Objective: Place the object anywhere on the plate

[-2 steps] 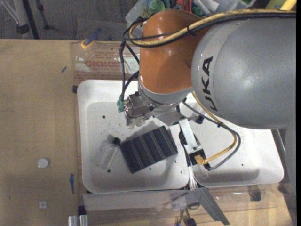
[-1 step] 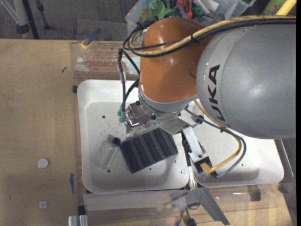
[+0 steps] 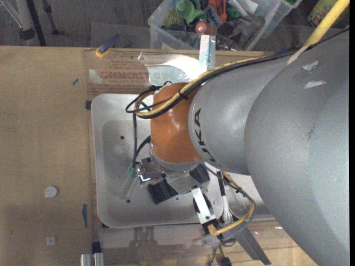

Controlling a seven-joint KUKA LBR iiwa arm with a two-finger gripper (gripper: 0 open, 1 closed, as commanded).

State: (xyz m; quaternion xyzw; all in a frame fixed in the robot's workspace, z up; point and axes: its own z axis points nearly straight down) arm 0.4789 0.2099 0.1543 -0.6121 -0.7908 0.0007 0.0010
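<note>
My grey arm with its orange band (image 3: 172,126) reaches in from the right and covers most of the white bin (image 3: 111,143). The gripper (image 3: 172,193) hangs low over the bin's near half, seen from above behind the wrist. Its black and white parts show, but how the jaws stand is hidden. A small green bit (image 3: 132,169) peeks out at the wrist's left edge; I cannot tell what it is. Whatever lies under the arm is hidden, so I can pick out neither a plate nor the object.
The bin's left part (image 3: 113,165) is bare white floor. A clear tub of colourful toys (image 3: 222,7) stands behind the bench. A sheet with red lettering (image 3: 119,76) lies behind the bin. A small grey disc (image 3: 50,192) rests on the wooden bench at the left.
</note>
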